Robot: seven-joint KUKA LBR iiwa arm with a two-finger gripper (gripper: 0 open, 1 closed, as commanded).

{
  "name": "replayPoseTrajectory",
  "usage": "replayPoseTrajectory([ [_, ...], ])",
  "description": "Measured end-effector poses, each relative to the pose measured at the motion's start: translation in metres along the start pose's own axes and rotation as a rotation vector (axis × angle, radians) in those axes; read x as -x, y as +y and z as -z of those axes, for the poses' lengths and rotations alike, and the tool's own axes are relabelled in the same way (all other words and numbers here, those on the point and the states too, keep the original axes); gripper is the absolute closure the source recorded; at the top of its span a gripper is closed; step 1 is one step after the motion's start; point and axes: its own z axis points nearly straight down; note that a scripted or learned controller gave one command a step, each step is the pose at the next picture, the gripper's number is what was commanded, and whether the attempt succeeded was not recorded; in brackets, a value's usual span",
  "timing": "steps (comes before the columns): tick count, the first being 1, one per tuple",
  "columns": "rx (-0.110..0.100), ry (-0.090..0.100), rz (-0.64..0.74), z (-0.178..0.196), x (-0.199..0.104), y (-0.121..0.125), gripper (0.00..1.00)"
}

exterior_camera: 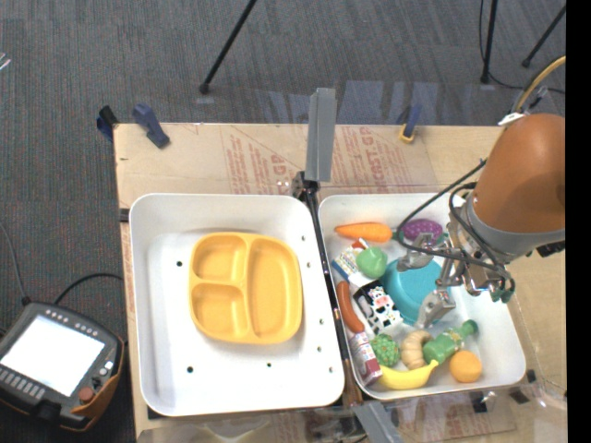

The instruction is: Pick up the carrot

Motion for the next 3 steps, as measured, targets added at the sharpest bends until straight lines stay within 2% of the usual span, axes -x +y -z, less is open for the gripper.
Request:
replayPoseTrajectory([
  [1,-0.005,-0.026,-0.017,-0.098,-0.028,0.018,0.00],
  [2,-0.004,-0.031,-0.011,-0.086,-0.026,0.020,1.00],
  [3,-0.007,-0.012,0.112,0.028,-0.029,-0.090,1.00],
])
